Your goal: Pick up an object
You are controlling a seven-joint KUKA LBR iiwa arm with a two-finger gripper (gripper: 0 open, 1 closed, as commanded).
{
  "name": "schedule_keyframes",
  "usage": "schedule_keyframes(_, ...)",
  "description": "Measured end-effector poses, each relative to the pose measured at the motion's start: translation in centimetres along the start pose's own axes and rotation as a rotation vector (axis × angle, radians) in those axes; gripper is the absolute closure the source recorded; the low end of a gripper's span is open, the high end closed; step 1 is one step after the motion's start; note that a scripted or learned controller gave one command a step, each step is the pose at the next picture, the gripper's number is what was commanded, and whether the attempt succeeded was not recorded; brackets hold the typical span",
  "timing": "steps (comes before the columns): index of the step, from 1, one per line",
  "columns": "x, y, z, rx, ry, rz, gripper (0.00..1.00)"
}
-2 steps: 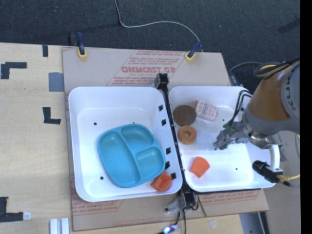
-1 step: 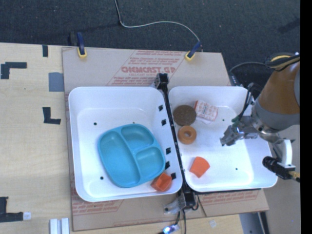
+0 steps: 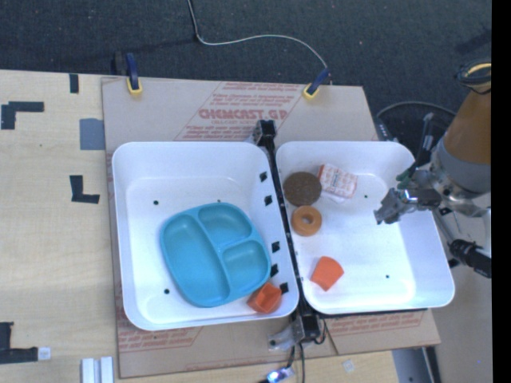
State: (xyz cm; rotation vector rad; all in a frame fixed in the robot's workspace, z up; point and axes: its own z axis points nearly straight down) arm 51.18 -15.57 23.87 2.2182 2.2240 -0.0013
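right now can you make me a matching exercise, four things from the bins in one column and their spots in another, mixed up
Things:
1. blue divided plate
2. brown disc
3. tan ring
4. gripper

Places:
A. right bin, just below the brown disc
B. over the right bin's right side
C. left bin
D. right bin, near the divider, top

Pairs: 1-C, 2-D, 3-A, 4-B
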Motion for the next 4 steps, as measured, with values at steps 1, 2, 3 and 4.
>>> schedule_keyframes(1, 4.7, 0.8, -0.1, 0.005, 0.003, -0.004, 1.00)
schedule_keyframes(2, 10.5, 1.8, 1.2, 0.008, 0.003, -0.005, 1.00)
schedule_keyframes(3, 16.6, 1.7, 1.0, 0.006, 0.002, -0.006, 1.00)
schedule_keyframes(4, 21.7, 1.3, 2.5, 0.010, 0.001, -0.004, 1.00)
